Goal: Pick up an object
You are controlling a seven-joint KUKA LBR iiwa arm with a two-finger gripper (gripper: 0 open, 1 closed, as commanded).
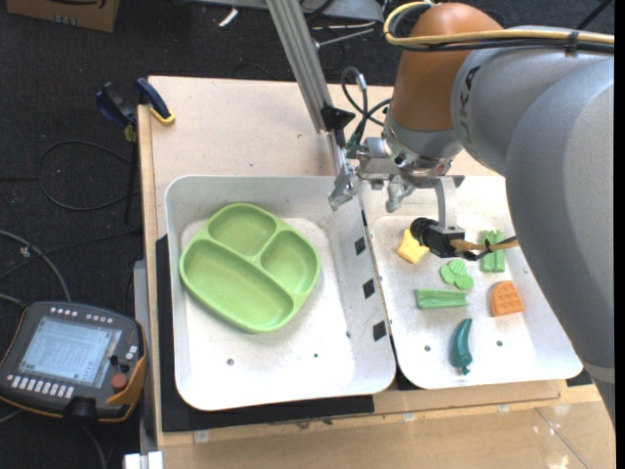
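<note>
Illumination even, bright, from overhead. White bins (273,379) near overexposed, fine detail washed out. Soft short shadows under objects. Arm (547,164) close to lens, slightly soft. Floor dim.

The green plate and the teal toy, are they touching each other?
Apart. The camera view shows the green plate in the left bin and the teal toy in the right bin.

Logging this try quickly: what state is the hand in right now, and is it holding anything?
Hand: over the top edge of the right bin; open or shut cannot be told, and no object is seen in it.
</note>
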